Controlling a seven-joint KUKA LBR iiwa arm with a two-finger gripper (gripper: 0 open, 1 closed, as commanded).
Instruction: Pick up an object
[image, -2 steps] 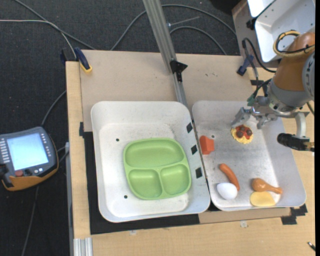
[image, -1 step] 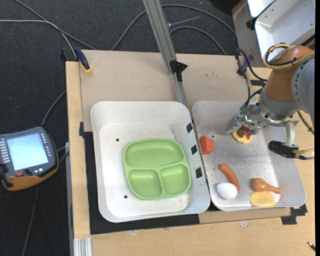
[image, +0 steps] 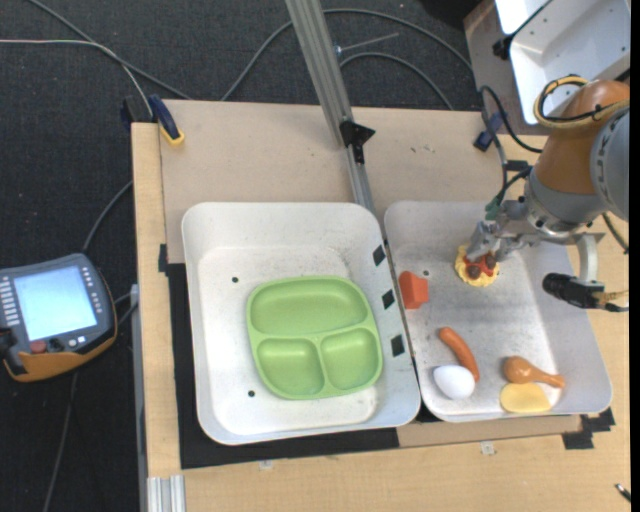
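Where the arm (image: 580, 150) bends in from the right, its gripper (image: 487, 250) is down over a small yellow and red toy (image: 477, 270) near the far edge of the right bin (image: 520, 330). I can't tell from here how its tips stand, or whether they have the toy at all. The toy looks to be resting on the bin floor, so I'd judge the reach made and the lift not yet done.

Further out in that bin, an orange block (image: 413, 290) sits against the left wall, an orange carrot (image: 458, 349) lies toward the middle, and a white egg (image: 454, 381) is just beside the carrot's near end. A drumstick (image: 530, 373) and a yellow piece (image: 526, 399) crowd the near right corner. The toy stands well apart from all of them, so there is bare floor around it and room to rise straight up.

The left bin (image: 215, 300) carries a green divided plate (image: 315, 335).
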